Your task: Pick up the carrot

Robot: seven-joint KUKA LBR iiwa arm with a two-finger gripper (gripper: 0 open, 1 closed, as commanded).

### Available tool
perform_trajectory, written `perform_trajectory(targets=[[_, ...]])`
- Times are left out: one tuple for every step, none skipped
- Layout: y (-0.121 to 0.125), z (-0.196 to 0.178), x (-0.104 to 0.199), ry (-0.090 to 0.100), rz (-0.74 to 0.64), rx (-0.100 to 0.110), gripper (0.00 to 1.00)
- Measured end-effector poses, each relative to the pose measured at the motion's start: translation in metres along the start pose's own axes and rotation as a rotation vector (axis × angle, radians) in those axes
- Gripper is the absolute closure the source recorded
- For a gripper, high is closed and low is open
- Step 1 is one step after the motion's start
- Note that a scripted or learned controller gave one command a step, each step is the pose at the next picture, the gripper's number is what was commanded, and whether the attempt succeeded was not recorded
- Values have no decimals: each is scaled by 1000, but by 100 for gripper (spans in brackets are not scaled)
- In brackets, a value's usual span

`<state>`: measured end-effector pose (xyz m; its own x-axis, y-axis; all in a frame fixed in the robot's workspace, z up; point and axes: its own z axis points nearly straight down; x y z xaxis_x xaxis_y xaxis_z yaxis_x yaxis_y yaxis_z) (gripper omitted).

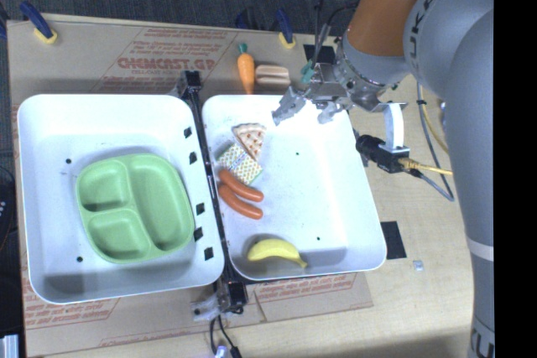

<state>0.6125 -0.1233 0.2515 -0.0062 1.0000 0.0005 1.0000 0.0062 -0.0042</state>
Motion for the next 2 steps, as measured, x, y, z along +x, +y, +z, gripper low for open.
perform_trajectory(targets=[[-3,157,-13,2,347,-4,0],[-1,146,-11,5,342,-5,100]])
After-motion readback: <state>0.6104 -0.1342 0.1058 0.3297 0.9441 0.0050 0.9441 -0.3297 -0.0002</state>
